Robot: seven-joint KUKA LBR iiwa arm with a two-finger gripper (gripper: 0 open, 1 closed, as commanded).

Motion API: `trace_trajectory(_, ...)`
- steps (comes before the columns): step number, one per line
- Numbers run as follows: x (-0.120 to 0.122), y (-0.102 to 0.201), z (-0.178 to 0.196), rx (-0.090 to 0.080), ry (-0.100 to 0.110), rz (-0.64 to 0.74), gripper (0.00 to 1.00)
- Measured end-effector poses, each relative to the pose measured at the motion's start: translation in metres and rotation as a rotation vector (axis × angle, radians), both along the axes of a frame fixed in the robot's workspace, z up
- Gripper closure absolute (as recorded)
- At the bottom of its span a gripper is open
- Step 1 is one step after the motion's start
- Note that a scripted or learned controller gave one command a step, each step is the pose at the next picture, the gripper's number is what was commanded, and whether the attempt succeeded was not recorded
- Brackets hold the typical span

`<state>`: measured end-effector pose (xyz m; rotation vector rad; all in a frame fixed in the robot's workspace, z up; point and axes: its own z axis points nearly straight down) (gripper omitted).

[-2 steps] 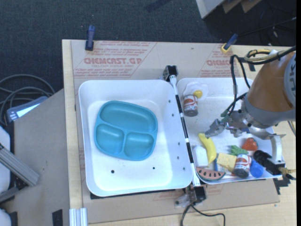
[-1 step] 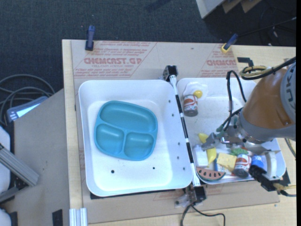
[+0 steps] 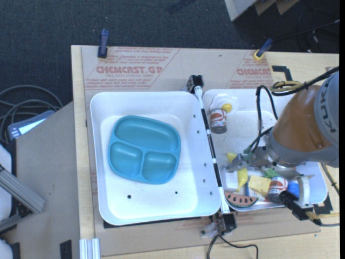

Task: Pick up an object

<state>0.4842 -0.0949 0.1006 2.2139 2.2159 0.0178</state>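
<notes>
The arm's grey and orange wrist (image 3: 299,128) leans over the right bin (image 3: 240,104). My gripper (image 3: 242,163) is low in that bin's front half, among small toy foods. Right around it lie a yellow piece (image 3: 242,178), a pale yellow block (image 3: 259,185), a watermelon slice (image 3: 241,200) and a red and white can (image 3: 277,186). A small can with a red label (image 3: 218,120) and a white bottle with a yellow cap (image 3: 223,104) lie at the bin's back left, apart from the gripper. The wrist hides part of the pile.
The left bin (image 3: 108,193) holds a blue divided plate (image 3: 144,149). A black hinge strip (image 3: 207,139) runs between the bins. Clamps (image 3: 102,43) sit on the board's back edge, and cables (image 3: 21,99) coil on the floor at left.
</notes>
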Motion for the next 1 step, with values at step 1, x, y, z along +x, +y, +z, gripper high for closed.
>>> trace_trajectory(1,0.0007,0.0005,0.0105,0.000,-0.002,0.000,1.00)
